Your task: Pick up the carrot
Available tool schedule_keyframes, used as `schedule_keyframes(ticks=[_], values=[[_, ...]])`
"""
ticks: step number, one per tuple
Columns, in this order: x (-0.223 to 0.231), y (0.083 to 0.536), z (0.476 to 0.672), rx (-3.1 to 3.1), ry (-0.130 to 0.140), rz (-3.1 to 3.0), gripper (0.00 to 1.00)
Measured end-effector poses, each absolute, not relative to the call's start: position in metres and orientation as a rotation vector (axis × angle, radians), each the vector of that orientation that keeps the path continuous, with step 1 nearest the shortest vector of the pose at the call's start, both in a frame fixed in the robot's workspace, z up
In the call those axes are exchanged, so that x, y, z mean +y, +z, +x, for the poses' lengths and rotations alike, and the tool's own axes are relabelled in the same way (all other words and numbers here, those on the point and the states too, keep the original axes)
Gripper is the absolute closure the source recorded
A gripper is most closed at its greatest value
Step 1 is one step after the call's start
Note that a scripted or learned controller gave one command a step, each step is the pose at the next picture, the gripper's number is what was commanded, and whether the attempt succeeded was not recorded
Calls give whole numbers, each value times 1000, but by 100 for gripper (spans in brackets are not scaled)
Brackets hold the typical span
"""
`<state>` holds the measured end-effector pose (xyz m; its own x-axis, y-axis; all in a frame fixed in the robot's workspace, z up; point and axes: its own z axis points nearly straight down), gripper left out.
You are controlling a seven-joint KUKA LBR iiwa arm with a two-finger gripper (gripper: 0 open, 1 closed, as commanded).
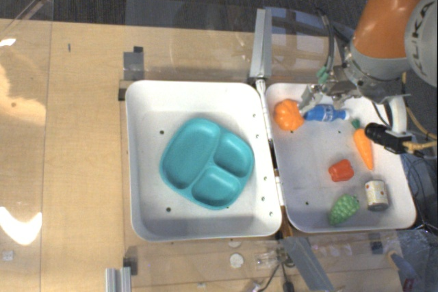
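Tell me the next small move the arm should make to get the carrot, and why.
Probably shift the gripper toward the right side of the right bin and over the carrot. It now hangs near the bin's back edge, by the orange fruit and blue bottle, with the carrot lying apart from it.

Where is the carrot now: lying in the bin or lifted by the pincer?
Lying in the bin. The carrot rests flat on the right bin's floor, leaf end up-frame, apart from the pincer, which is near the orange fruit.
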<state>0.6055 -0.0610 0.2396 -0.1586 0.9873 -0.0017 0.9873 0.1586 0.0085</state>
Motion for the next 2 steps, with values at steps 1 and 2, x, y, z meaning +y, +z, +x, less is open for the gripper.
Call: schedule_keyframes(ticks=[1, 2], values=[[-143, 153, 631, 2259, 3, 2178, 0], [-189, 90, 603, 2321, 31, 2121, 0]])
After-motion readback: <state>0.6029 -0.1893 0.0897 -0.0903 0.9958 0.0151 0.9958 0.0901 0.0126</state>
